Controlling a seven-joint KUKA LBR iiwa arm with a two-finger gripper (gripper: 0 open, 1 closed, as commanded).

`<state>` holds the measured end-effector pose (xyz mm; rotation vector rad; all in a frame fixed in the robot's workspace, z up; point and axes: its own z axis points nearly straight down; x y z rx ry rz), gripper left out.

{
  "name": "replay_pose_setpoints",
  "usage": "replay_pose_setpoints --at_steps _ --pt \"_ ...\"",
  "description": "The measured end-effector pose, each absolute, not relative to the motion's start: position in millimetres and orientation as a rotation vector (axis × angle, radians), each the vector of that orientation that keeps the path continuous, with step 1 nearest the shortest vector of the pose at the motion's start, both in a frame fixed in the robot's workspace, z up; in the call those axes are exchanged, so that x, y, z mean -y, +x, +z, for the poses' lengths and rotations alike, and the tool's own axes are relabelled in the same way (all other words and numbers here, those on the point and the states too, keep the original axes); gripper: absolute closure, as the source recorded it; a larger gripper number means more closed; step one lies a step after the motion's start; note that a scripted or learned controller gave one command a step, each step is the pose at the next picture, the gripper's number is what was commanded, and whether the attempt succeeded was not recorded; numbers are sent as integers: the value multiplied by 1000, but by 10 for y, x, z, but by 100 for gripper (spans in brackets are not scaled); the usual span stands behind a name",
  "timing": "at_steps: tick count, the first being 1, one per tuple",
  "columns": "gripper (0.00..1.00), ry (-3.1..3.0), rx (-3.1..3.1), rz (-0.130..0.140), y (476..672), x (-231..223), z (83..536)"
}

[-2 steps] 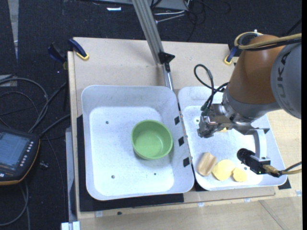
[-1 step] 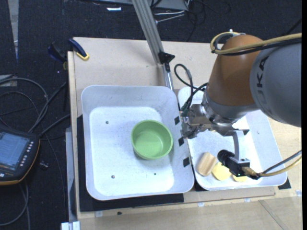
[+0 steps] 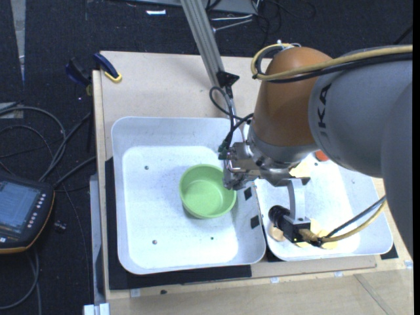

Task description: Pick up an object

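The green bowl [image 3: 207, 192] sits in the left bin [image 3: 141, 231] of 2, its body lying left of the gripper [image 3: 232, 178] poised at its right rim — open or closed, I cannot tell.

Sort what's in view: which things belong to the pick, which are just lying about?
For the job:
green bowl in the left bin
hand at the bowl's right rim

Lying about:
blue-and-yellow clamp at the bench corner
pendant left of the bench
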<state>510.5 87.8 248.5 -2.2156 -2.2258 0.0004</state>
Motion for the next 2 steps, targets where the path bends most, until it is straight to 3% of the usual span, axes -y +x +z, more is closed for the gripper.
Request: replay_pose_setpoints --at_steps 1,2 --pt "100 -2220 2222 1 5017 -949 2400" --pt "0 -2221 2222 0 5020 -944 2403"
